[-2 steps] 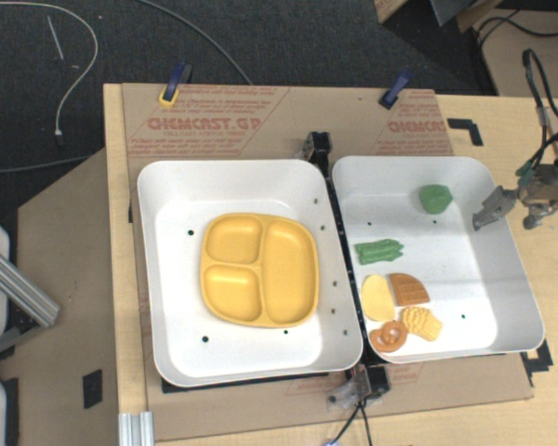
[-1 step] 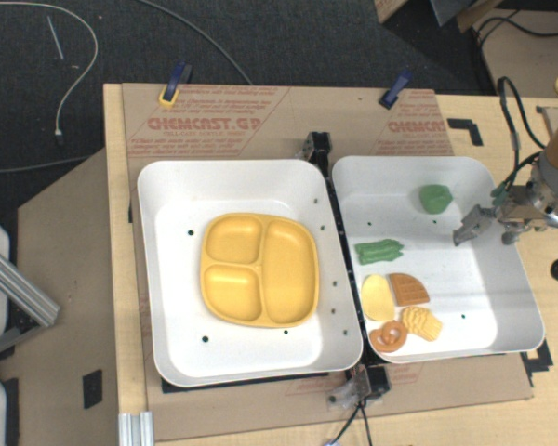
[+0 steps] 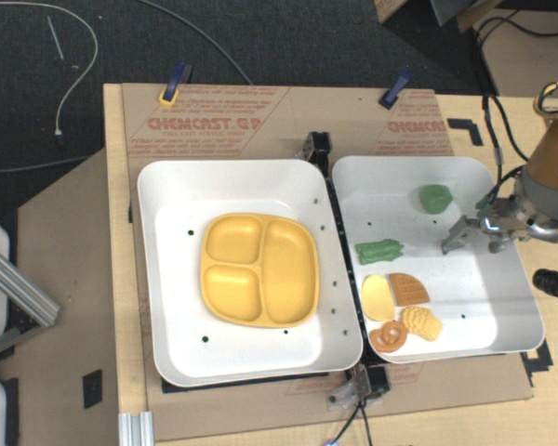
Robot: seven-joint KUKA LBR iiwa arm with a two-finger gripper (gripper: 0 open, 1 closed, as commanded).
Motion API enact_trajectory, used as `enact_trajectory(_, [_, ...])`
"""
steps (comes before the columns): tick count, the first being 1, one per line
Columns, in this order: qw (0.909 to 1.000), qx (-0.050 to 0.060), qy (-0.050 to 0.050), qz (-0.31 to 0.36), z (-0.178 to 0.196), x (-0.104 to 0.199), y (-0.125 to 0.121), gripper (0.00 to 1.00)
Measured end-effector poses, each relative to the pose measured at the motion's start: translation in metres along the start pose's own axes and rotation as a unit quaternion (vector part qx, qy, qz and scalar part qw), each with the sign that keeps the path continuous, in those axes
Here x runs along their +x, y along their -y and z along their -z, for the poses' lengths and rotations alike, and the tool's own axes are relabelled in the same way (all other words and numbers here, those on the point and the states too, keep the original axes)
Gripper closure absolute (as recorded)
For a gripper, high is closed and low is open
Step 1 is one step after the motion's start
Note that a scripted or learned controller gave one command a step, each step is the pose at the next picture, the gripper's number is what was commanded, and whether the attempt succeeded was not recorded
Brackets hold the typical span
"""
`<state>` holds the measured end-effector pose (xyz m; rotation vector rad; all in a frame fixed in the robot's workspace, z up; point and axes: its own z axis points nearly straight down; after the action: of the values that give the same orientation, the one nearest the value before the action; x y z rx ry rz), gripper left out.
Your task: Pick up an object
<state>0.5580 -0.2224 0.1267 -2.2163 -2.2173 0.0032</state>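
Starting far left of my pincer [image 3: 458, 241], a yellow plate [image 3: 259, 269] sits alone; nearer left lie the green pod [image 3: 379, 249] and green lump [image 3: 435, 198]. My pincer hovers half-open, holding nothing; a slanted descent may push the lump away.

The arm [image 3: 549, 161] is reaching in from the right edge, its orange band showing above the grey wrist. The gripper [image 3: 467, 234] is pointing left and downward, low over the right side of the scene. Its dark fingers [image 3: 454, 240] are splaying slightly apart, with nothing seen between them, tips angling toward the left.
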Motion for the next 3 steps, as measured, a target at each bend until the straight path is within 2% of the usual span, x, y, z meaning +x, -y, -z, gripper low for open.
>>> enact_trajectory(1, [1.0,-0.004,0.001,0.0,0.015,0.0,-0.002,1.0])
enact_trajectory(2, [1.0,-0.007,0.003,0.001,0.079,0.003,-0.006,1.0])
enact_trajectory(3, [1.0,-0.004,0.002,0.0,0.081,0.003,-0.007,1.0])
